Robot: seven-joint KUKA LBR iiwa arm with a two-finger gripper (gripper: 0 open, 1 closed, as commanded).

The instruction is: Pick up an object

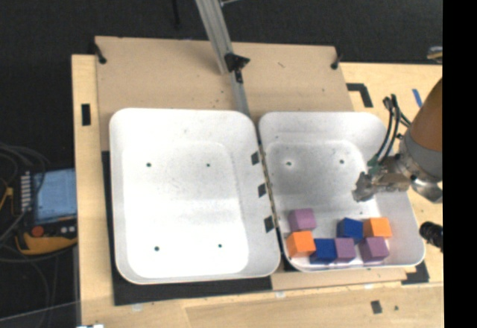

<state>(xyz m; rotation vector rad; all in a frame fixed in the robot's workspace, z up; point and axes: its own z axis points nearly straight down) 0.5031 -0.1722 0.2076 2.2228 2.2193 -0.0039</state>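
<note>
Camera view, looking down at a slant. Seven small blocks bunched in the near end of the right bin point(317, 136): purple block point(302, 218) at the left of the bunch, with an orange block point(301, 243) touching its near side; a blue block point(324, 250) and a second purple block point(344, 247) side by side along the near rim; another blue block point(349, 228) just behind those, an orange one point(378, 226) right beside it, and a third purple one point(374, 248) in the near right corner. All lying flat on the bin floor, none lifted.

Gripper point(370, 183) over the same bin, toward its right side, just behind the blue-and-orange pair and apart from every block. Too blurred to tell open from closed; nothing seen in its grasp. Grey arm point(426, 142) reaching in from the right, cables trailing along the wrist.

Left bin point(179, 192) alongside, bare white floor with a few dark dots.

Step in hand, as a judgement: approach, before any grasp. Likely nearest targets: the blue and orange blocks directly in front of the tool.

Next move calls for opening wide, shifting slightly toward the near rim, centring over one block and descending straight down. Tight packing a concern: neighbours touching, little room to slip in beside them, easy to nudge the pair apart or pinch two at once. Purple block at the left stands somewhat freer, perhaps the cleaner pick.
</note>
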